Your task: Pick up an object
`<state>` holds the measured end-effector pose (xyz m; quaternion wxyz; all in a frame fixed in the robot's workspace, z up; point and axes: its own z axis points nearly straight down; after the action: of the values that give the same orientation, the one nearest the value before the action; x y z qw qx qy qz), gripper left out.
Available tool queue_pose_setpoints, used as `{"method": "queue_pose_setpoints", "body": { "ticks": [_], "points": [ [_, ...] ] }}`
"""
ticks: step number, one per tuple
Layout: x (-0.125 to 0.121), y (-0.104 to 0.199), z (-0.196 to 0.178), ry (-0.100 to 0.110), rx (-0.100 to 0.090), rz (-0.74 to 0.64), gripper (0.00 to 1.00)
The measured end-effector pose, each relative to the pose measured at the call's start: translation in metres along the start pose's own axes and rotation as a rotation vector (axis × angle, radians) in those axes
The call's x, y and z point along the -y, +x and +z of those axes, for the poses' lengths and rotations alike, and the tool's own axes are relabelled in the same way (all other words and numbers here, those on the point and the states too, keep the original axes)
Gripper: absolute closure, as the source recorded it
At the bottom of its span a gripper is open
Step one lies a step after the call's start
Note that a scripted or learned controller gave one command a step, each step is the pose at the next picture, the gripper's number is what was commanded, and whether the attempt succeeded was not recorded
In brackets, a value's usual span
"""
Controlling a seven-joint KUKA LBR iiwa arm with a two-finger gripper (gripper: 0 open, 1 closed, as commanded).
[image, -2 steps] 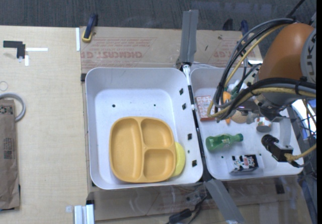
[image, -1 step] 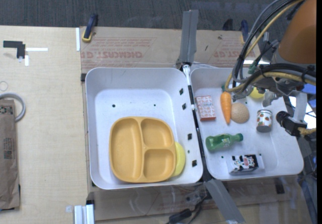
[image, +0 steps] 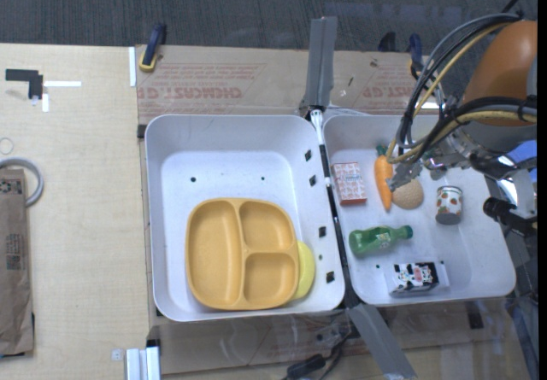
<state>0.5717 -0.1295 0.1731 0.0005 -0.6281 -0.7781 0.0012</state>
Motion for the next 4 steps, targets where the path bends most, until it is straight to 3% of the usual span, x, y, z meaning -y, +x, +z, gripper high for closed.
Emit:
{"method": "queue_pose_setpoints", "body": {
  "ticks": [1,2,3,4],
  "points": [
    [-0.0341,0.0012,0.0793,-0.006,0.003,-0.27,0.0],
    [-0.0332,-0.0006,0.0713,-0.005,0.003,-0.265,1.0],
    [-0.0331,-0.0007,0.0713,-0.005,0.003,-0.266,0.0],
    [-0.0332,-0.0007,0.0713,-0.005,0.003,-0.266,0.0]
  ]
}}
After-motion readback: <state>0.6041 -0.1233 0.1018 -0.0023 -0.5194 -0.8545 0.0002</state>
